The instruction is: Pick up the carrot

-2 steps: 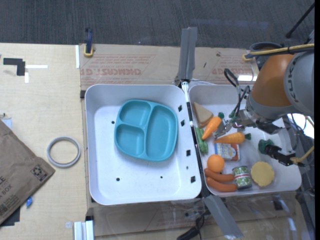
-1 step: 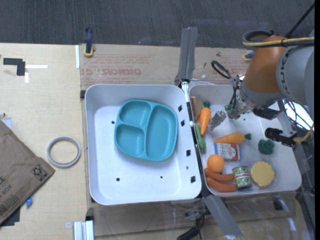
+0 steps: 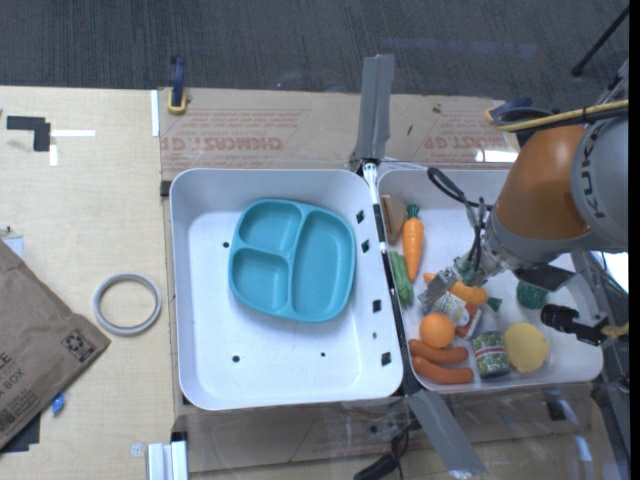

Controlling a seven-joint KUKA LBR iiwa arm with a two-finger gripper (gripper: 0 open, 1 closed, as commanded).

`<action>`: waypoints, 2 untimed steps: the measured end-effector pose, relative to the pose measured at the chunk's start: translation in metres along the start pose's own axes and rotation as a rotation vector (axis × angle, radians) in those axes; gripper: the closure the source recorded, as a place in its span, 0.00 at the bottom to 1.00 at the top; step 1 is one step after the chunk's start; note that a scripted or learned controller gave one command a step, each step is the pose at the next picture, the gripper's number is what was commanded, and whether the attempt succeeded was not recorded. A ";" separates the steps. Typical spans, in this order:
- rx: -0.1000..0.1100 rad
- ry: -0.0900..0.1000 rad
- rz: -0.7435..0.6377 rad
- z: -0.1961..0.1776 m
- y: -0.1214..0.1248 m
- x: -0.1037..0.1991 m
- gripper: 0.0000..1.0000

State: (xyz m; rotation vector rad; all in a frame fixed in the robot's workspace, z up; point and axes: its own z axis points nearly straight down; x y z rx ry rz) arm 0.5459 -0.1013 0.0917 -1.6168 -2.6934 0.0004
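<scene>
While the gripper [image 3: 462, 280] hangs low over the clutter in the right bin [image 3: 590, 373], its tip is too small and tangled with the items beneath to tell how it is set or whether it has anything. It sits just above an orange-and-grey packet [image 3: 462, 300], with an orange ball [image 3: 436, 329], two sausages [image 3: 440, 361], a small can [image 3: 489, 354] and a lemon [image 3: 526, 347] close by. Apart from it, to the upper left, the carrot [image 3: 413, 236] lies near the bin's left wall, green top upward in the view, beside a green pod [image 3: 401, 276]. Likely light, stiff toy plastic and smooth, it should be taken across its thick middle. A blue divided plate [image 3: 293, 260] rests in the left bin [image 3: 200, 298].
</scene>
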 end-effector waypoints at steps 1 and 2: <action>-0.002 -0.001 0.005 -0.009 0.000 -0.001 1.00; 0.001 -0.001 0.420 -0.099 0.023 0.017 1.00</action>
